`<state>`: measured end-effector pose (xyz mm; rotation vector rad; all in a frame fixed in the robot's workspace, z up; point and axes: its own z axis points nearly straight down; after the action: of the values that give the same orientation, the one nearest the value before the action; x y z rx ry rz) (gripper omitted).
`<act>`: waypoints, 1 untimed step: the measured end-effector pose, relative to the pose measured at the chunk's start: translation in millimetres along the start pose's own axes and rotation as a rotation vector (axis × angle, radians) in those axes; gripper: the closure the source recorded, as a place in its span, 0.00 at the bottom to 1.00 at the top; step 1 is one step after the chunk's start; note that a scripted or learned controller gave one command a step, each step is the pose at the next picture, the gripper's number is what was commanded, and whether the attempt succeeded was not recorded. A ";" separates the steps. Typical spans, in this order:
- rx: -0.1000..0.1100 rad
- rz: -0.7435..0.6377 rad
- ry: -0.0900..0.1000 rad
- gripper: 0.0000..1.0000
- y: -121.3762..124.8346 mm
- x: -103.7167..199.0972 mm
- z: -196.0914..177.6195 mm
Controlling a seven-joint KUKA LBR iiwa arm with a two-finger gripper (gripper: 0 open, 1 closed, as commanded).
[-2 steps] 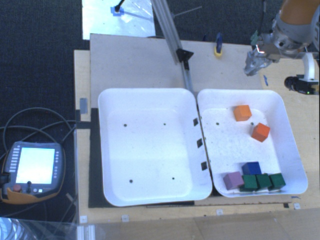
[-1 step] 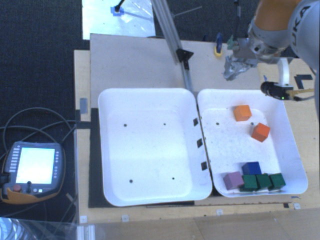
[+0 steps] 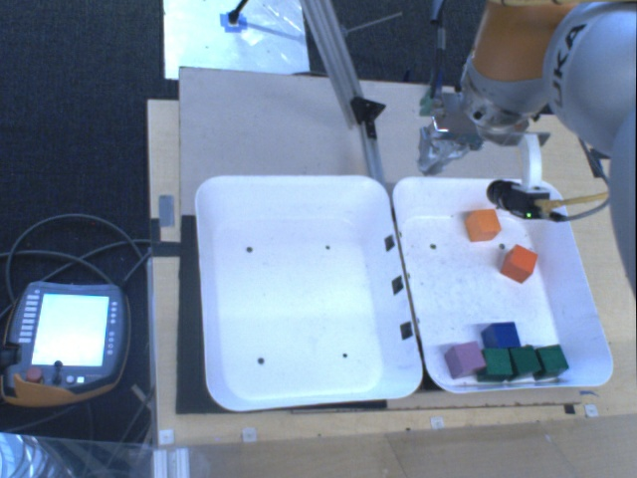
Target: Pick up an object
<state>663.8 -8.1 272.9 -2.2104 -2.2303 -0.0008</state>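
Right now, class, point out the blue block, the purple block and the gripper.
blue block (image 3: 501,335): camera view, top face.
purple block (image 3: 463,358): camera view, top face.
gripper (image 3: 435,157): camera view, at its fingertips above the right bin's far rim.

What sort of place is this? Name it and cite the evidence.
Probably a robotics lab test cell. A grey and orange industrial arm reaches over two white bins, coloured blocks lie in the right bin, and a teach pendant rests beside the bench.

Robotics lab: KUKA arm (image 3: 557,38) over a bench (image 3: 269,118) with two white bins (image 3: 214,207), teach pendant (image 3: 65,342) with cabling on dark carpet.
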 end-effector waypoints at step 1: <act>-0.001 -0.001 0.000 1.00 -7.5 46.7 0.7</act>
<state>655.9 38.5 272.3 -2.2100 -2.2314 -0.0026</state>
